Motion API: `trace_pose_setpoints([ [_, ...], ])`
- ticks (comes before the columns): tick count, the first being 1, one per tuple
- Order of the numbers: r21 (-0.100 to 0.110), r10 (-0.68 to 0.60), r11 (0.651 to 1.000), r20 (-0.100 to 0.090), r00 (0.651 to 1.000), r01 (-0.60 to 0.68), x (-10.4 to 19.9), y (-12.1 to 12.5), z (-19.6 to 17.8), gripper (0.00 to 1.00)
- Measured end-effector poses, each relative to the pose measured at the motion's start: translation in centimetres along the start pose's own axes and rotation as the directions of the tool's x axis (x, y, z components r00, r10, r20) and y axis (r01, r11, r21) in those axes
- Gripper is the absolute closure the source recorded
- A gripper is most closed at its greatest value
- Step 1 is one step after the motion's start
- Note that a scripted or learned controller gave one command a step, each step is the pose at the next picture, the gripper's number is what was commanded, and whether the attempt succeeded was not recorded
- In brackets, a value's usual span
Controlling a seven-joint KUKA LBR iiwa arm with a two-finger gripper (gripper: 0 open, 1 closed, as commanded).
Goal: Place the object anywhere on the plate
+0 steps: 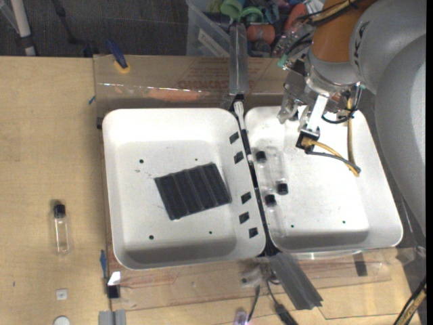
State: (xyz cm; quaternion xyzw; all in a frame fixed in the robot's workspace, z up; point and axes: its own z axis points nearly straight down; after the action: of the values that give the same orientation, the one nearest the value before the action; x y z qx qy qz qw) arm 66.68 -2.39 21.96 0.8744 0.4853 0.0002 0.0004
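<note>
A dark ribbed plate [193, 190] lies flat, slightly turned, in the middle of the left bin [135, 131]. In the right bin [352, 208], close to its left wall, lie two small clear vials with black caps, one [262, 158] further back and one [280, 187] nearer the front. The gripper [295, 112] hangs over the back of the right bin, behind and to the right of the vials and apart from them. Nothing shows in its grasp.
A divider with black clips [242, 175] runs between the bins. Another clear vial [61, 227] lies on the wooden bench at far left. A tub of coloured items [250, 9] stands behind the bins. Yellow cable [338, 156] dangles below the wrist.
</note>
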Motion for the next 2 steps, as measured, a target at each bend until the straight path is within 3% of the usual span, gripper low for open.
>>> trace_pose_setpoints([
  [2,0.005,-0.079,0.997,0.002,0.997,0.079,2.2,-1.4,2.1,1.00],
])
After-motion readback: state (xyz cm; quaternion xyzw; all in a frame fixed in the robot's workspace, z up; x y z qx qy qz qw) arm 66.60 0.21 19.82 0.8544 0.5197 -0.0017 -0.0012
